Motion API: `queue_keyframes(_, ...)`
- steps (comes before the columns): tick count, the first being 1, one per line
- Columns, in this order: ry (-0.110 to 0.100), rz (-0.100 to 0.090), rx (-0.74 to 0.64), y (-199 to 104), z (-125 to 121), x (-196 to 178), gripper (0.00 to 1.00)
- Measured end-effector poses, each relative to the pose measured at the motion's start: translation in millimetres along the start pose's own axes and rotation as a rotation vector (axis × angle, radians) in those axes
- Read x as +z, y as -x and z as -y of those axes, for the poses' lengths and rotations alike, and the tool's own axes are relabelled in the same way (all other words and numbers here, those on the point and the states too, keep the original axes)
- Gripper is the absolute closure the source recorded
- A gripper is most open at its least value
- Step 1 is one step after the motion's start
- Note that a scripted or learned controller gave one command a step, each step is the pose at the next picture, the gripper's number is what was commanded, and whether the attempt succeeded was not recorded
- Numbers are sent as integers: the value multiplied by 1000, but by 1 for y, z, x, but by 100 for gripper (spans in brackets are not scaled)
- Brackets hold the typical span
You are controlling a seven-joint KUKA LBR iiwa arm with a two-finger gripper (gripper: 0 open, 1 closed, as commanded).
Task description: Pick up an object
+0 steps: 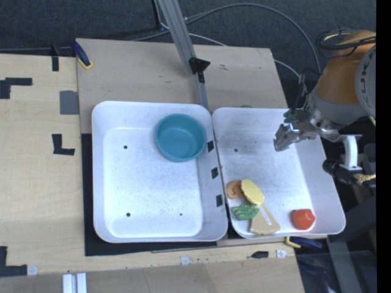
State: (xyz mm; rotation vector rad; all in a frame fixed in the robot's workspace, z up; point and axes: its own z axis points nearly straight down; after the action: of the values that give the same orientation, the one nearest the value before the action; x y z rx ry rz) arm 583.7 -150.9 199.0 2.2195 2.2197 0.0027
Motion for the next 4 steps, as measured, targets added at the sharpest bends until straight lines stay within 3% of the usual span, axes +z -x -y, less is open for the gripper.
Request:
queue_keyframes(1, 0, 0, 0, 3, 0, -42, 100)
queue_keyframes(4, -4, -1, -4, -143, -5, -36, 100)
